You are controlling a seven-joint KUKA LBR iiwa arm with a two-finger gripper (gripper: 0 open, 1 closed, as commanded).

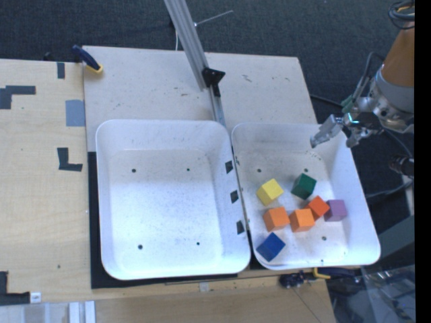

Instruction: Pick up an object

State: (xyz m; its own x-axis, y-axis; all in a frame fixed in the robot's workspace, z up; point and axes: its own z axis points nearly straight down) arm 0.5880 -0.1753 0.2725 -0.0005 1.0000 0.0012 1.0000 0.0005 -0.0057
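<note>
Cubes are gathered in the right-hand bin [350, 180], toward its near end: a green cube [304, 185], a yellow cube [269, 191], two orange cubes [276, 217] [302, 219], a third orange cube [318, 206], a purple cube [336, 209] and a blue cube [271, 245]. The green cube is placed farthest from the bin's near rim, with the yellow one just beside it toward the left-hand bin [161, 200]; the blue cube lies closest to the near rim and a little apart from the rest. The orange and purple cubes are packed close, some apparently touching.

The gripper [335, 130] is seen over the far right corner of the right-hand bin, above its rim, with nothing between its fingers; whether the fingers are spread or closed cannot be told from this view.

From the gripper, every cube lies toward the near rim of the bin and slightly toward the left-hand bin. The green cube is judged the nearest candidate, and it stands clear enough of its neighbours for a grasp. A descent and a short travel along the bin's length would be called for. No cube has yet been lifted from the bin.
</note>
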